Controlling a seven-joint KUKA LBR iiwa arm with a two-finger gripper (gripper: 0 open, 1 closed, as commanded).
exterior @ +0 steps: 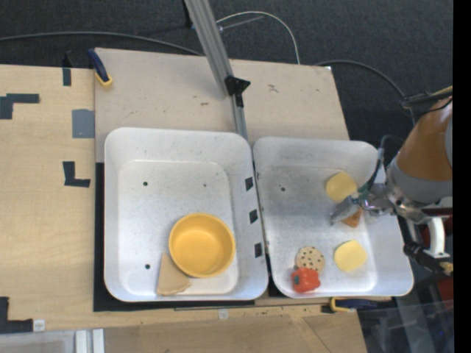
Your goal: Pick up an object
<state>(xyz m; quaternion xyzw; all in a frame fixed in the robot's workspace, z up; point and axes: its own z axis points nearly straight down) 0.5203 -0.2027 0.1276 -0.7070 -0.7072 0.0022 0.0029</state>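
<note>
My gripper [347, 210] is low in the right bin [294, 160], reaching in from the right edge. Its tip is right over a small orange piece [353, 220], which it partly hides. Just above the tip lies a pale yellow round object [339, 186]. A yellow disc [350, 256] sits below the gripper. A speckled cookie [310, 257] and a red and green toy vegetable [305, 279] lie near the bin's front wall.
The left bin [132, 160] holds a yellow bowl [202, 244] with a tan wedge [171, 279] tucked beside it. A grey pole [213, 35] slants over the bench behind the bins. The arm's orange band [430, 149] hangs over the right bin's right rim.
</note>
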